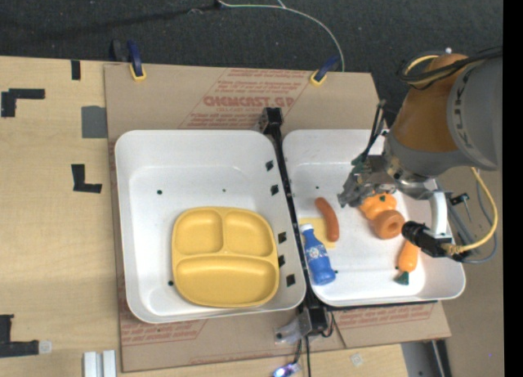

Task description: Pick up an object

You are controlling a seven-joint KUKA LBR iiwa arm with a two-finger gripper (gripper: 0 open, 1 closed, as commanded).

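Clearly the arm is working over the right bin, with the gripper hanging low at about three o'clock from the bench's middle. Whether it is spread or pressed together I cannot tell — the dark hardware is blurring into one mass, and nothing is showing between it.

Candidates are lying close by. An orange ring-shaped toy is sitting just beside the gripper at its five o'clock, with a smaller orange piece touching it at twelve o'clock. A carrot is lying at five o'clock from the ring, partly under a black fitting on the arm. A sausage is resting at eight o'clock from the gripper, and a blue bottle is lying along the bin's left wall, near its bottom edge. The left bin is holding a yellow divided plate.

To do this step well, I judge the arm should be picking one target and centring over it. The sausage is looking the safest — it is lying apart from its neighbours. The orange cluster is risking a glancing push, since the pieces are touching.
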